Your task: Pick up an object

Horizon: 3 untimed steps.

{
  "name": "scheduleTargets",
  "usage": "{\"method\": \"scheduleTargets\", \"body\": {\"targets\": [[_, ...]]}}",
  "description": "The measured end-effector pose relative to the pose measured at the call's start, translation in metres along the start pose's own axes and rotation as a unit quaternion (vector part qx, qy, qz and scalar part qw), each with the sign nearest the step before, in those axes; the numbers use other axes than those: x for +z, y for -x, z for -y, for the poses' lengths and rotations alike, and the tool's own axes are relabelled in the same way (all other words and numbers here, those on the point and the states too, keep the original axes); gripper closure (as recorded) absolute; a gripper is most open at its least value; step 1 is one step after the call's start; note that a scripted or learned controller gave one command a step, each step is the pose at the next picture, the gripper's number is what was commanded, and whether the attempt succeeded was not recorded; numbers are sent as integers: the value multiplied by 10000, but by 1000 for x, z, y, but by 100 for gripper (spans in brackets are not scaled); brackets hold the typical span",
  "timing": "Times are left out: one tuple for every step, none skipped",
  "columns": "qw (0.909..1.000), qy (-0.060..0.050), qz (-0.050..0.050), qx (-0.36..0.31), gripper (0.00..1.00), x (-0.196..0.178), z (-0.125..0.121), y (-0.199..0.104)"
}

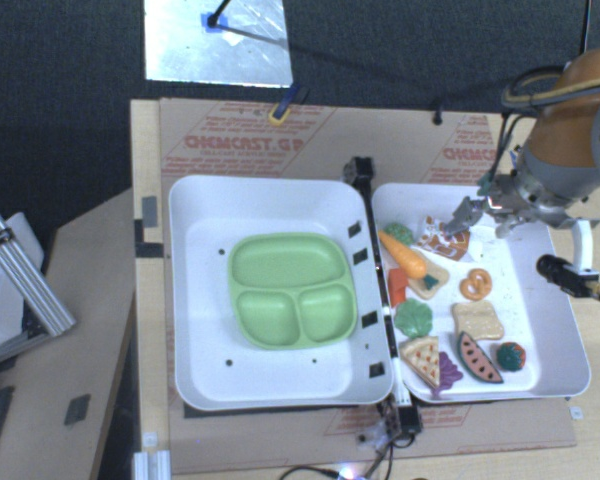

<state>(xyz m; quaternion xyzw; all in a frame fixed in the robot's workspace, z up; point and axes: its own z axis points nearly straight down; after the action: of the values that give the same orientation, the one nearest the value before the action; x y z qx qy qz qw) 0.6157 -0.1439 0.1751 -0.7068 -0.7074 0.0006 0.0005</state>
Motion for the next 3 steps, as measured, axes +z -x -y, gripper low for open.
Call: {"method": "scheduleTargets", "body": {"targets": [[10000,-5,-3,-3,0,43,5,-2],[10000,22,0,6,0,91,4,-2],[10000,67,-2,-5,100,76,1,-3]]}}
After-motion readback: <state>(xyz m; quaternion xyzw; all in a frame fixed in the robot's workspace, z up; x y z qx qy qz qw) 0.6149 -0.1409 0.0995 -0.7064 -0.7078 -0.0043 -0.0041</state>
